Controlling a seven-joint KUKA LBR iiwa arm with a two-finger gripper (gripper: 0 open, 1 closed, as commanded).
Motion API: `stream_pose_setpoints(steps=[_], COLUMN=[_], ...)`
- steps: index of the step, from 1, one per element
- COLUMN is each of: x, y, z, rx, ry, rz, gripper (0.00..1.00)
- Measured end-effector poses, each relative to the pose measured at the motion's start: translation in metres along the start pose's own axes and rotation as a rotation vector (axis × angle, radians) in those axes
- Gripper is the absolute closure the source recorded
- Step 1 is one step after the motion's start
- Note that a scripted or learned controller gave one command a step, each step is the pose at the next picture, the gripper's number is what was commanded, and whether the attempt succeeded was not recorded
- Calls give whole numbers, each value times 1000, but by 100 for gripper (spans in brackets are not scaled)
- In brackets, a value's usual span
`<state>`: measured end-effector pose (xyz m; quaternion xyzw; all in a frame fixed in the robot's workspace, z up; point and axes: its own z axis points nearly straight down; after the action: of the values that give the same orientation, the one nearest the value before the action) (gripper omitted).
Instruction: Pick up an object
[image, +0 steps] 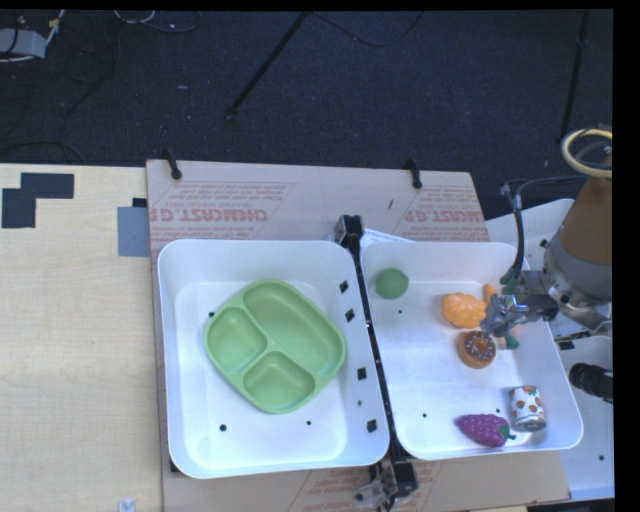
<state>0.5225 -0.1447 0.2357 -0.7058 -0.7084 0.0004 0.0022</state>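
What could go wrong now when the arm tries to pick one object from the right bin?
1. The end effector sits low between the orange rounded toy and the brown round donut-like toy, which lie close together, so it may push one instead of gripping it.
2. The small printed can and the purple grape-shaped toy rest near the right white bin's front wall, so the wall may block a grasp there.

My gripper (497, 326) hangs over the right bin (430, 440), just above a donut (477, 349) and beside an orange (463, 309).
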Motion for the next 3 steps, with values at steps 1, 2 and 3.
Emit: stream_pose_setpoints(steps=[1,2,3], x=[57,111,171], y=[0,8,5], z=[-7,-11,-9], rx=[0,-1,1], ry=[1,-1,-1], rz=[-2,-1,-2], gripper=[100,100,100])
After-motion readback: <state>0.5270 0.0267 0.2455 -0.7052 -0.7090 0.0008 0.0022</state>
